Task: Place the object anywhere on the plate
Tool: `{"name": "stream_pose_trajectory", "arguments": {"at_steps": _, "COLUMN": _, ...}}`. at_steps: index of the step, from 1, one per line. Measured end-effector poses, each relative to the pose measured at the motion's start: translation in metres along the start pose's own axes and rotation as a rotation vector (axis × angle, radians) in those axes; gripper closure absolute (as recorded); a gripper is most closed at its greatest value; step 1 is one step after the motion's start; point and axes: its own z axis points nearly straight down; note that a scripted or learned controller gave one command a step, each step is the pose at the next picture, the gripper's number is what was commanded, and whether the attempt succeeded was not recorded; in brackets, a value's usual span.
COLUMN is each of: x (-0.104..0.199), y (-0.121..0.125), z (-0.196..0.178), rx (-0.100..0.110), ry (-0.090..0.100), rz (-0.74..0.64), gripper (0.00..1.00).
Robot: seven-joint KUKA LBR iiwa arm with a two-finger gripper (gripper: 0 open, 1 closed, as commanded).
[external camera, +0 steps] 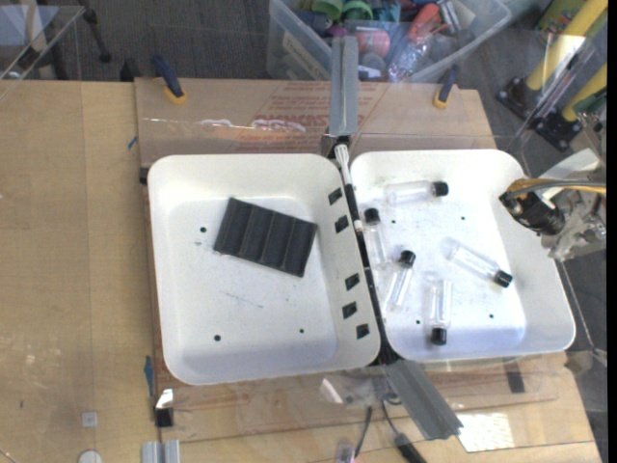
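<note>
A dark grey ribbed rectangular plate (265, 236) lies flat in the left bin (183, 336), toward its upper middle. Several clear vials with black caps are scattered in the right bin (540, 331): one near the back (415, 193), one by the divider (372, 231), one in the middle (399, 280), one at the right (475, 260) and one near the front (440, 307). My gripper (567, 228) hangs over the right bin's right rim, apart from every vial and far from the plate.
A metal divider with black clips (345, 258) runs between the bins. A clear tub of colourful toys (386, 13) stands behind them. Bare wooden bench (67, 258) spreads to the left.
</note>
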Motion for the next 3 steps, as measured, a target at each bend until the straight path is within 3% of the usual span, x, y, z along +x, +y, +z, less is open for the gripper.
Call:
{"name": "stream_pose_trajectory", "arguments": {"at_steps": 1, "x": 0.0, "y": -0.0001, "z": 0.0, "rx": 0.0, "ry": 0.0, "rz": 0.0, "gripper": 0.0}}
{"name": "stream_pose_trajectory", "arguments": {"at_steps": 2, "x": 0.0008, "y": -0.001, "z": -0.0092, "rx": 0.001, "ry": -0.004, "rz": -0.006, "gripper": 1.0}}
{"name": "stream_pose_trajectory", "arguments": {"at_steps": 3, "x": 0.0008, "y": -0.001, "z": -0.0092, "rx": 0.001, "ry": -0.004, "rz": -0.006, "gripper": 0.0}}
